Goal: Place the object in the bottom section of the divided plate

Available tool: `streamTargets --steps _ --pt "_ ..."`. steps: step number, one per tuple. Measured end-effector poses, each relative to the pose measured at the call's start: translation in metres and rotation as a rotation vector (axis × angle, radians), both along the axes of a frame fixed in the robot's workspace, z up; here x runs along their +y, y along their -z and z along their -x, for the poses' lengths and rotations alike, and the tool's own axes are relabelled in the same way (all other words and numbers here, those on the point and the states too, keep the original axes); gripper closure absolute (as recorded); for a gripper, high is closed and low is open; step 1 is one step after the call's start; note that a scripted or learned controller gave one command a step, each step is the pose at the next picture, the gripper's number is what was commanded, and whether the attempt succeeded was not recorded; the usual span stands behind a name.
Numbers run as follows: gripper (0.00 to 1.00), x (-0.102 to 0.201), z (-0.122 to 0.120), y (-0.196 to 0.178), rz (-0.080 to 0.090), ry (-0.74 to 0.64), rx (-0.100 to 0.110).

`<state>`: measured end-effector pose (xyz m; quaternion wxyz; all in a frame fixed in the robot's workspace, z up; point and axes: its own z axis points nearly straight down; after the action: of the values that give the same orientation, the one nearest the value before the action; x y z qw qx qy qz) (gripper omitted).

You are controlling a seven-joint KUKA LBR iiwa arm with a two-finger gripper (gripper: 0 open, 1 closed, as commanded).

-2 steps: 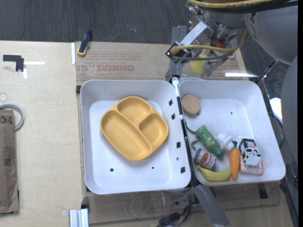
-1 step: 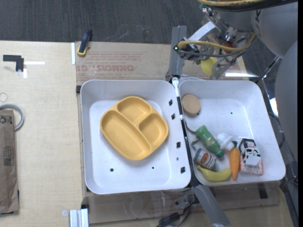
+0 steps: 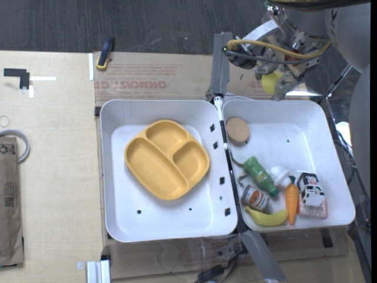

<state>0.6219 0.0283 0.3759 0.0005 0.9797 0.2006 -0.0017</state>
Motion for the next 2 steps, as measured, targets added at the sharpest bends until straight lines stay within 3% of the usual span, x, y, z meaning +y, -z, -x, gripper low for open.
streamTargets --steps 1,2 --pt "1.0 0.018 -0.026 0.065 0.0 0.107 0.001" --pt "1.0 0.035 -0.019 -0.007 0.001 0.134 -0.001"
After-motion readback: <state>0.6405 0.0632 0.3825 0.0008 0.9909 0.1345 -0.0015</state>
